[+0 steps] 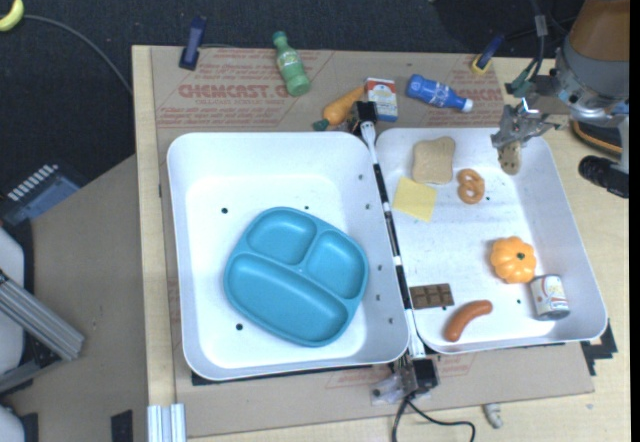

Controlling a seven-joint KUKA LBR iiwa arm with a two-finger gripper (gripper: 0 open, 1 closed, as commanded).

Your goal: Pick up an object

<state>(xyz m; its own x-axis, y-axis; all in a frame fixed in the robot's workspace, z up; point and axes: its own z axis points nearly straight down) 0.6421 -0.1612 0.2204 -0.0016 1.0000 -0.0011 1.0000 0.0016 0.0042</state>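
Camera view: a fixed look down on two white bins, with the arm reaching in from the right.
Left bin (190, 180): holds a blue divided plate (295, 275) lying flat near its middle.
Right bin (575, 260): holds a slice of bread (433, 159), a yellow cheese square (414, 199) just below it, a pretzel (470, 185), a small orange pumpkin (512, 260), a can (548, 296) beside the pumpkin, a chocolate bar (432, 296) and a sausage (466, 319) near the front wall.
Bench behind the bins: a green bottle (291, 64), a blue bottle (438, 93), a small carton (381, 100) and a carrot (342, 108) lie outside both bins.
Gripper (512, 142): hangs over the right bin's far right corner, near the rim; something brownish sits at its tip, but at this size I cannot tell whether that is a held item or part of the tool, nor how the tool is set.
Task thing: no one object is singled out; the pretzel is nearest the gripper, the bread a little further left.
Progress: judged from this frame, no grasp is confirmed.
Risk, rim: a descent this close to the corner could catch the bin wall instead of an item.
Risk, flat items: cheese and chocolate lie flush and would likely slip away.
Risk, round items: pumpkin and can may roll out of a closing grip.
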